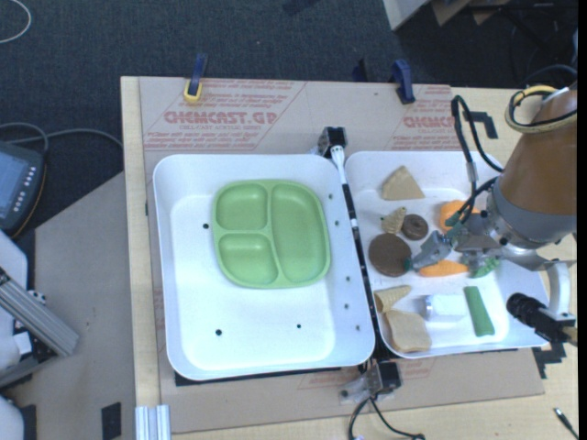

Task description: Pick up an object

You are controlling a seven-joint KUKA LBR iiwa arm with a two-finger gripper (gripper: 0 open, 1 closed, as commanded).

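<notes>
Here, two shallow white bins sit side by side on the bench point(275, 104), their inner rims touching along a line of black clips. The left bin point(183, 273) holds a green divided plate point(272, 233) set toward its far half, leaving bare floor along the near and left walls, which is the widest open room on the bench. The right bin point(367, 168) is crowded. A tan wedge point(402, 184) lies near its far rim, with a small brown disc point(415, 226) and a larger dark brown disc point(390, 254) below it toward the dividing rim. Two more tan pieces point(401, 319) rest against the near-left corner. A green bar point(477, 310) lies near the near rim, just beside a clear, pale item point(440, 308) (too faint to identify). The arm point(541, 177) reaches in over the right bin's far right side, covering that wall. The gripper point(451, 253) hangs low among the objects, right at an orange piece point(444, 269), with another orange piece point(451, 213) just beyond. Whether the fingers are spread or closed I cannot tell, since the wrist and clutter hide them.
</notes>
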